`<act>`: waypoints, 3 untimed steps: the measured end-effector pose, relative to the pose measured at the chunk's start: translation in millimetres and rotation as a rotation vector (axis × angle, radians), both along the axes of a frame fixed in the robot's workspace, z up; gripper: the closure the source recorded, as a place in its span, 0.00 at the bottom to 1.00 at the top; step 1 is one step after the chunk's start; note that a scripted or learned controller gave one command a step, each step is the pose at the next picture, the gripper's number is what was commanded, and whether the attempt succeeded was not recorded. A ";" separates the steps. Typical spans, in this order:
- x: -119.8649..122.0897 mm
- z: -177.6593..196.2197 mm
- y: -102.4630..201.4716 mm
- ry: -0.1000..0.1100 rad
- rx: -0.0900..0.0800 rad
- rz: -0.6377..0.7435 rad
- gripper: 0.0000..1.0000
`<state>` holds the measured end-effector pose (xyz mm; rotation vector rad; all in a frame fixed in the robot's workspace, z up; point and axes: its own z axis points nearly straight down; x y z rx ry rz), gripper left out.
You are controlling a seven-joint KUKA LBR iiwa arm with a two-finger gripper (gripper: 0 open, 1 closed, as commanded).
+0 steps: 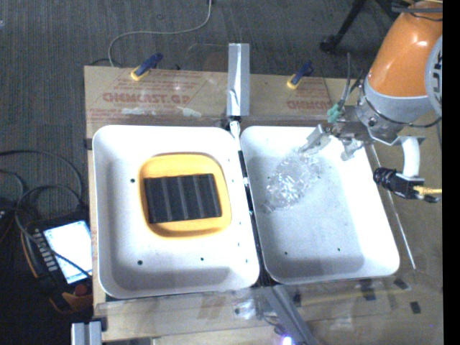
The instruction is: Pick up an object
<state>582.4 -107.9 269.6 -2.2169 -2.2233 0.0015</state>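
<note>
Clear plastic, crumpled, lies in your right bin (359, 254), near its far left part: the clear wrapper (290, 180). Your jaws (332, 139) hover just beside it at the far rim, probably lining up; whether they are apart I cannot tell.

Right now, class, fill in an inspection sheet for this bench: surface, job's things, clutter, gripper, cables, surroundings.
Surface: two white bins, left bin and right bin, side by side on a wooden board.
Job's things: yellow-framed tray with dark slats in the left bin; clear crinkled object in the right bin.
Clutter: nothing seen.
Gripper: gripper above the right bin's far edge, beside the clear object; holds nothing visible.
Cables: thin wire on the floor behind.
Surroundings: lit tablet on the floor, left.
</note>
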 end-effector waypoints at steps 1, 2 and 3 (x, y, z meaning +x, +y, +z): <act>-7.8 -86.8 50.0 0.001 0.001 0.003 0.00; 11.4 -173.6 12.0 -0.007 0.000 0.087 0.00; -11.3 -177.7 4.4 -0.021 -0.004 0.164 0.00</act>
